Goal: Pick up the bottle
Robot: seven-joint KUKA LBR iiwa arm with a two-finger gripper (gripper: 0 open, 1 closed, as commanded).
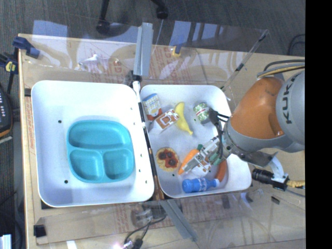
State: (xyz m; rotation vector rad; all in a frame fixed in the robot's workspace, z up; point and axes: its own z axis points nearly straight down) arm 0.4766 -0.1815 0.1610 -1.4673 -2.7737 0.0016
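Bottle (201,184) seen lying on side, blue, at near edge of right bin (228,95), white cap end toward arm. Jaws (199,161) held just above bottle, over carrot (188,160). Jaws' state hard to tell; nothing seen held between them.

Trouble likely:
- Carrot could be grabbed by mistake, since it sits right under jaws.
- Bottle is round, could be rolled or pushed against bin wall.
- Pizza toy (167,158) and red stick (222,171) close by, could be bumped.

Blue tray (100,150) in left bin (46,95), well apart.
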